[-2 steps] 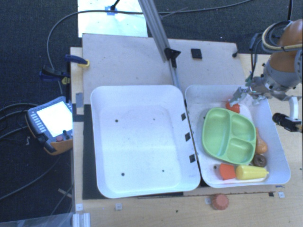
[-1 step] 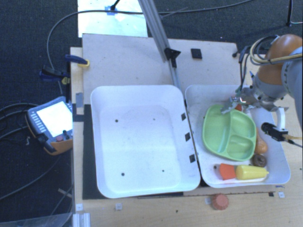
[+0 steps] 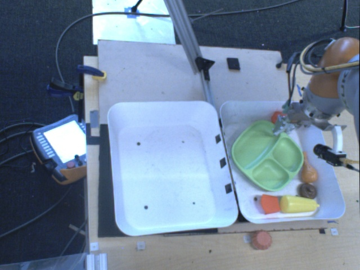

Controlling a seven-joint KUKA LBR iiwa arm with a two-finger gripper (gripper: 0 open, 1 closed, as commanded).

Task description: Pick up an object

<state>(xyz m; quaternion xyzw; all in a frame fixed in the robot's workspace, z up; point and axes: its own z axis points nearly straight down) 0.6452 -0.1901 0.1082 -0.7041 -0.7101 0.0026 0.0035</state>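
Nearest the camera, outside the bins, we note a small reddish-brown round disc point(image 3: 261, 239) lying on the bench edge. Just beyond it, along the near wall of the right-hand shallow white plastic bin point(image 3: 337, 204), lie an orange block-shaped toy point(image 3: 269, 203) and a smooth yellow elongated plastic piece point(image 3: 298, 205), touching end to end. Behind them sits a dark brown ring-shaped doughnut toy point(image 3: 307, 190), and beside it a tan, rounded, pear-like toy point(image 3: 308, 173).

The centre of this bin is taken up by a light green, glossy moulded plastic plate with three compartments point(image 3: 267, 155), lying tilted across the floor. A small red rounded object point(image 3: 277, 117) peeks out at the plate's far rim.

The left-hand shallow white bin point(image 3: 169, 165) shows a matte floor with a few dark specks.

Farthest in, the two-finger gripper point(image 3: 284, 124) hangs low at the plate's far right rim, near the red object. We cannot tell whether the jaws are released or clenched; the wrist hides them, and nothing is visibly between them.

Progress, by our judgement: no pick is confirmed. Every candidate object rests in the right bin. Securing one and lifting it clear remain to be done. The plate's thin hard rim looks graspable but likely slippery; the small rounded toys may roll.
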